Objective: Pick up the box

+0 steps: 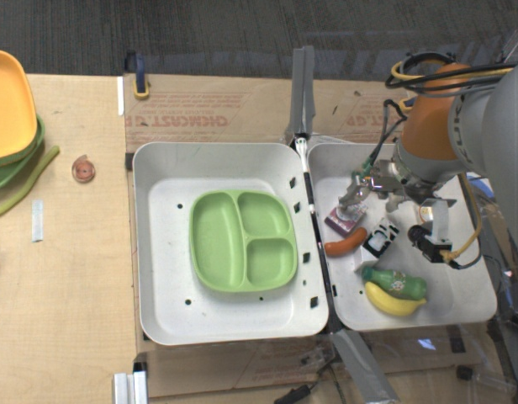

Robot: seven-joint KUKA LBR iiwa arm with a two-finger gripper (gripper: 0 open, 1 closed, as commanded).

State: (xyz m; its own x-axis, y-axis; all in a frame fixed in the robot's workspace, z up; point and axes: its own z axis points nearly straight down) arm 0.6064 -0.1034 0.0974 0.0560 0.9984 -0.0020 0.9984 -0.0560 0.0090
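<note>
The box [344, 220], a small flat purplish carton, lay in the right bin [461, 310] near its left wall, touching a smooth orange sausage-shaped toy [346, 242]. The end effector [357, 194] hung just above the box; whether it was spread or closed could not be told. A glossy banana [390, 300] sat nearer the front. A green sectioned plastic tray [242, 241] filled the left bin [154, 251]

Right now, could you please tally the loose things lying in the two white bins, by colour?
Green: 2, the divided tray and a green toy
Yellow: 1, banana
Orange: 1, sausage
Purple: 1, box
Black and white: 1, small block
Total: 6
</note>
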